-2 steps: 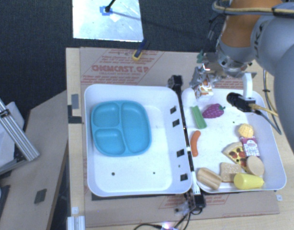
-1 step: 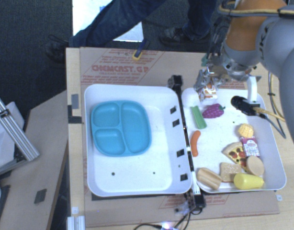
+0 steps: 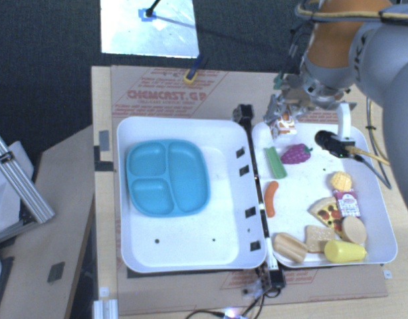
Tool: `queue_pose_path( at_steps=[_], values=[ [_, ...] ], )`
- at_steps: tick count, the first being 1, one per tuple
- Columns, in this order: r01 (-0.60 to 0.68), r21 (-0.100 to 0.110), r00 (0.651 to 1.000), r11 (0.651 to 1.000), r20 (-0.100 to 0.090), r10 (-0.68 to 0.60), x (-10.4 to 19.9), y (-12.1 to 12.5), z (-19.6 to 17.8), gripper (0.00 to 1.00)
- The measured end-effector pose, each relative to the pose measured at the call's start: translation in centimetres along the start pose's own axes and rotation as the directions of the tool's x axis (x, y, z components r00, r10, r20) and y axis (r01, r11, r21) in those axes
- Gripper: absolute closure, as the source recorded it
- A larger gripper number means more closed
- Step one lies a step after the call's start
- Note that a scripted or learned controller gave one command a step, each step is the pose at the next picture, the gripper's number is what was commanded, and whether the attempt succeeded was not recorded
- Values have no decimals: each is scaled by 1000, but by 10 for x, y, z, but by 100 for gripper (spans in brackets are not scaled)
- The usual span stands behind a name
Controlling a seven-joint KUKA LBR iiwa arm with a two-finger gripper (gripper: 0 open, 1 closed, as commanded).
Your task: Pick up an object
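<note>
At the upper right of the frame the gripper (image 3: 284, 115) hangs over the far end of the right bin (image 3: 383, 224), a small white and red carton (image 3: 284, 126) sitting at its fingertips; whether the fingers actually clamp it, or how wide they stand, I cannot tell. Just below lie purple grapes (image 3: 296, 153) and a green stick (image 3: 276, 162). The left bin (image 3: 184, 254) holds a blue tray (image 3: 168, 177).
</note>
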State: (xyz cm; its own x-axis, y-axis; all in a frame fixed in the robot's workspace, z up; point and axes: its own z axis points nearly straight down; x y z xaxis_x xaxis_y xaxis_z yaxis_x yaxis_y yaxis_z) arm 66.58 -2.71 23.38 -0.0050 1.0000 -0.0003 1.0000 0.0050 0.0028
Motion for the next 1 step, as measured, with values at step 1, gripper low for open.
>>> queue_pose_path(
  at_steps=[1],
  values=[
    [-4,1,1000,1000,1,4,-6,-2,-1,100]
  ],
)
